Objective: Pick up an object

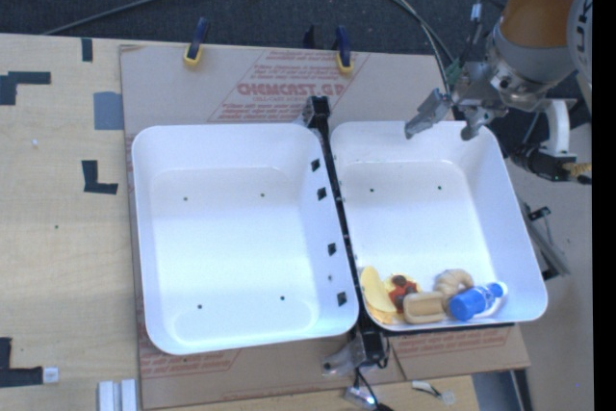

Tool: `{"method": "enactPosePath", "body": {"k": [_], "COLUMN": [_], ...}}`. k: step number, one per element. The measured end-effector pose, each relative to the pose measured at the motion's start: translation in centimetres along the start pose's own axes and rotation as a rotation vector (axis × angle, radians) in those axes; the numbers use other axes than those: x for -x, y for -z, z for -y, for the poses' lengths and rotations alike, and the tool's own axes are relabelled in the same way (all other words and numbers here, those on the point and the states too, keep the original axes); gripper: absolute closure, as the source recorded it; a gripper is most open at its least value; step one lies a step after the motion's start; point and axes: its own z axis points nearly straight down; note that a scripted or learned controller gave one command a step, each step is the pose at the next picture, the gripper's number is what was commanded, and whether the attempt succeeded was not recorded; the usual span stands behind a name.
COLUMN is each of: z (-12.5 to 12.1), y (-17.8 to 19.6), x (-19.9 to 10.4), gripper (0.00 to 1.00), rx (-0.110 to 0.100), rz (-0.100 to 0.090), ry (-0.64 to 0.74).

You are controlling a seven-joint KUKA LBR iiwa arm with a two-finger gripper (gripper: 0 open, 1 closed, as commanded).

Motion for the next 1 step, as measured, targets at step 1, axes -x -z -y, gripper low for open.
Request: {"method": "enactPosePath", "body": {"k": [1], "z": [8.50], "y": [-13.66], "x": [-1.15], "gripper": [0.00], "rx": [-0.013], "rz": [-0.002], "ry": [-0.001]}}
